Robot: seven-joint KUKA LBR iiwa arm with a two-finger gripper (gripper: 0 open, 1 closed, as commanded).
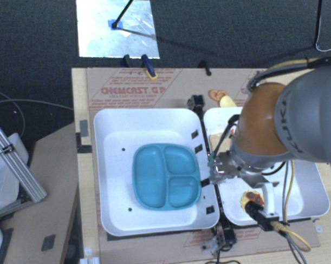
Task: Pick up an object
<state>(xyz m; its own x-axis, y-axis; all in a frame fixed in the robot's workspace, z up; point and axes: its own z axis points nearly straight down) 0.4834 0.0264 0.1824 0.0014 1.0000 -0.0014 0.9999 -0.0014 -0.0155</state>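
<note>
The likeliest thing to lift is the blue divided plate (167, 176), lying flat in the middle of the left bin (109, 136). It has three compartments, looks like moulded plastic, and so would be light and stiff, though smooth and probably slippery. Flat on the floor of the bin, it offers little to pinch; the raised rim at its 3 o'clock edge, or a ridge between compartments, seems the best hold.

In the right bin (314, 202), at about 5 o'clock from the plate, lies a small yellow-and-red object (251, 198), too small to name. It is partly hidden by the arm (284, 124).

The tool (213, 170) hangs over the divide between the bins, just beside the plate's 3 o'clock edge; I cannot tell its state.

On the counter (131, 86) beyond the bins, at 12 o'clock, rests a small pale yellow object (227, 101).
</note>
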